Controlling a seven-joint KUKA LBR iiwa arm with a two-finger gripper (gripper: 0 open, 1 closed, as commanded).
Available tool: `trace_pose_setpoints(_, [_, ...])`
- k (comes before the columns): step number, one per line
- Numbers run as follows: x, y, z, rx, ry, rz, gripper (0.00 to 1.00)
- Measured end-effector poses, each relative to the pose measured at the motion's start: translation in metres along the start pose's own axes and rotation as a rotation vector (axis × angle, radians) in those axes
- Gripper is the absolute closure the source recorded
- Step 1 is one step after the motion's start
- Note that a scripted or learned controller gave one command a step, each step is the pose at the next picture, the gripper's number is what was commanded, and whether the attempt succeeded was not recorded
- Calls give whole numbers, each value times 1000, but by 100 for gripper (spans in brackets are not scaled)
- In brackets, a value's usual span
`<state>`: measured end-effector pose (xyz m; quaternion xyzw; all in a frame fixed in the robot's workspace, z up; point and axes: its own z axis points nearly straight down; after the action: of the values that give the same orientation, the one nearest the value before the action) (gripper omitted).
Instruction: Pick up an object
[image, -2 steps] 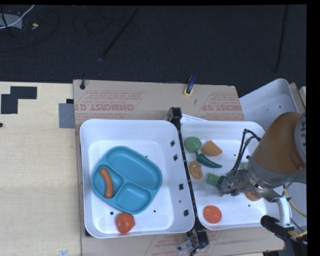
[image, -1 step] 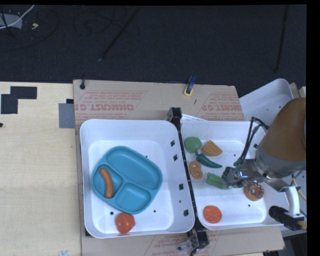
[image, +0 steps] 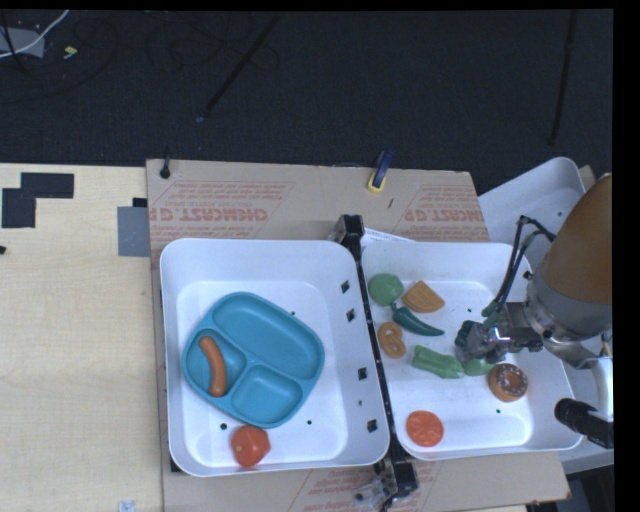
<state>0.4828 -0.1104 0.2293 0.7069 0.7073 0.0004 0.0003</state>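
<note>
On the left of the bench (image: 70, 330), the left bin (image: 180, 262) is carrying a smooth teal divided plate (image: 255, 357) with an orange sausage-shaped piece (image: 212, 365) lying in one of its compartments, and a glossy red tomato-like ball (image: 250, 445) is sitting near the bin's front wall, apart from the plate. Across the black clamp in the middle, the right bin (image: 470, 440) is holding a scatter of small plastic toy foods: a round green piece (image: 385, 289), an orange wedge (image: 424, 297) just beside it, a dark green chili pepper (image: 417, 322) with its long axis running left to right, an orange slice (image: 391, 340), a red-orange round piece (image: 424, 428) near the front wall, and a brown doughnut (image: 508, 382). The likely target, a light green pod-shaped piece (image: 437, 362), is lying directly to the left of and slightly below the jaws, its long axis slanting down toward the right so its right end is reaching under them. The gripper (image: 482, 342) is hanging low over that end, at the tip of the arm (image: 580, 270) reaching in from the right; whether the jaws are parted or closed, I cannot tell, and nothing is visibly caught between them.
</note>
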Motion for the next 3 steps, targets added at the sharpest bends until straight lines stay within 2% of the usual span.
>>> trace_pose_setpoints(2, [112, 41, 10, 3, 2, -6, 100])
trace_pose_setpoints(3, [138, 52, -8, 3, 1, -3, 100])
